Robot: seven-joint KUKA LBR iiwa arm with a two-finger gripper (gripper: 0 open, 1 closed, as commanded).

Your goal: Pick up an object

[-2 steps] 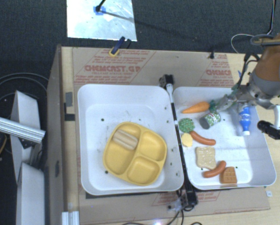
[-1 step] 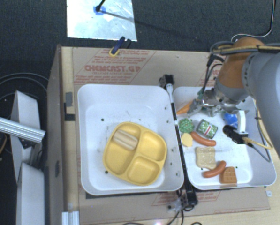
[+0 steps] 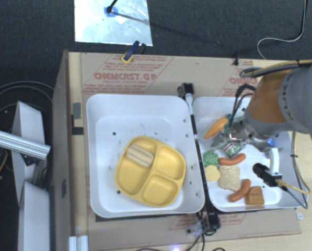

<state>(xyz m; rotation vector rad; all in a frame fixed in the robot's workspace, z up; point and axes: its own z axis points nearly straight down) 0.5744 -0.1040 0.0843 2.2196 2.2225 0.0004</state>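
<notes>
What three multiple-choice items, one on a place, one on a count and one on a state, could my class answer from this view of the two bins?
1. Where does the yellow tray lie?
A. In the left bin
B. In the right bin
C. On the floor

2. How many sausages lie in the right bin?
A. None
B. Two
C. Five

3. What does the yellow tray hold?
A. Nothing
B. The carrot
C. One tan bread-like piece in one compartment

Answers:
1. A, since the tray sits inside the left white bin.
2. B, since one sausage lies near the bin's middle and another sausage nearer its front edge.
3. C, since the tan piece fills the upper left compartment, while the carrot lies in the right bin by the gripper.
</notes>
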